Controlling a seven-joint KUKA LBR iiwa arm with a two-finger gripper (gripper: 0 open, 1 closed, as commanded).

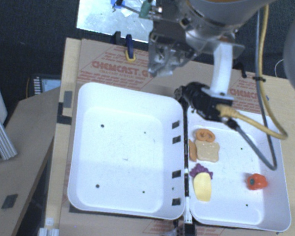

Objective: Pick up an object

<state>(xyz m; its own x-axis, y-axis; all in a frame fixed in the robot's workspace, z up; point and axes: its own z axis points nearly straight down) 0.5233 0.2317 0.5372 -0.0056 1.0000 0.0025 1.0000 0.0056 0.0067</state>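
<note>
The right bin point(233, 207) holds several small things near its left wall: an orange pretzel-like piece point(204, 135), a slice of toast point(207, 150), a thin brown piece point(192, 151), a purple grape bunch point(201, 170) and a pale yellow fruit point(202, 187). A red pepper-like piece point(256, 181) lies apart, toward the right. My gripper point(164, 63) hangs high over the back edge of the bench, above the far rim of the left bin point(120, 154). It looks blurred, and nothing shows beneath it.
The arm's grey body fills the upper right, with yellow cable looping over the right bin's back. A black hinge strip point(182, 147) separates the bins. A blue-and-yellow clamp point(129, 47) sits at the bench's back edge.
</note>
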